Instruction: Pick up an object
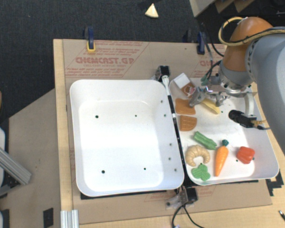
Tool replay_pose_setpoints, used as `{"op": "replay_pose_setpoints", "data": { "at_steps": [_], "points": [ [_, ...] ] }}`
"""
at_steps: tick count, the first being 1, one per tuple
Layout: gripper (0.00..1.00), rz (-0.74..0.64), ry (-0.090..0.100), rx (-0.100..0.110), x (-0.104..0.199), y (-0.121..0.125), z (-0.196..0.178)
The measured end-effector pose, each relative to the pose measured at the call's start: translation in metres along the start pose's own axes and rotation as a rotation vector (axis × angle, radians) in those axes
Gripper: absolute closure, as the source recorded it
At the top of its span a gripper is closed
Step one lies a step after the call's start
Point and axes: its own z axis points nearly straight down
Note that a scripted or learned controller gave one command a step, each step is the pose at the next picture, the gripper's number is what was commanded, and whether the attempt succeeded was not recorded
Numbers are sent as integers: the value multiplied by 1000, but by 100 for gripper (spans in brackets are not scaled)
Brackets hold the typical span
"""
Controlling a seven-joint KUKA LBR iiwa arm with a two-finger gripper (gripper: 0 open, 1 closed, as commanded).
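- Nearest the camera, at the front edge of the right bin (263,172), we see a green leafy toy (201,173) and just behind it a tan croissant (197,154).
- Beside those lie a carrot (221,159) with a green top and a red pepper (245,154), set apart from each other; a green pod (205,140) lies just behind the croissant.
- Farther back, two orange-brown slices (185,107) sit close against the divider, with a white block (182,81) at the bin's far corner and a pale yellow stick (210,107) beside them.
- Our gripper (203,95) hangs low over that far cluster, between the upper slice and the stick. Whether it is spread or closed we cannot tell, and we see nothing held.
- We judge the likely target to be the upper slice or the stick. To do this well we should centre on one piece alone, descend squarely, and keep away from the bin wall and the white block.
- Left bin (85,99) plays no part.
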Motion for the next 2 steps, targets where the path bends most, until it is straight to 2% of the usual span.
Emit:
{"op": "replay_pose_setpoints", "data": {
  "at_steps": [1,2],
  "points": [
    [100,5,8,-5,1,-1,-13],
    [100,9,10,-16,-1,-2,-5]
  ]
}}
